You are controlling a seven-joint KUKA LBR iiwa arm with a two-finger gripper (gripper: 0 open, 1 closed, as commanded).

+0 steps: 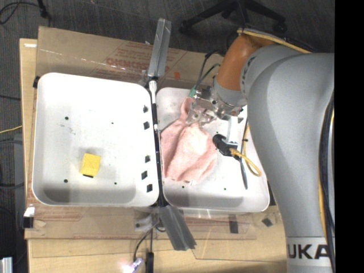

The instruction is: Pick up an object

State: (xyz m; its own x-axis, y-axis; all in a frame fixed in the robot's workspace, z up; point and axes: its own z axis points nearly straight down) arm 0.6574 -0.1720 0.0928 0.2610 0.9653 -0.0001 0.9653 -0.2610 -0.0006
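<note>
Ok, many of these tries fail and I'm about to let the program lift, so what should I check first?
1. Hand on a target: ok. It is down at the upper end of the pink cloth.
2. Cloth actually gripped: cannot tell. The contact is too small and cluttered to read.
3. Cloth inside its bin: ok. All of it lies within the right bin, with its left edge close to the dividing wall.
4. Cloth lying flat: not ok. It is bunched and folded, so a lift may catch just one layer.
5. Other things clear of the arm: ok. The yellow block lies apart in the left bin.
</note>
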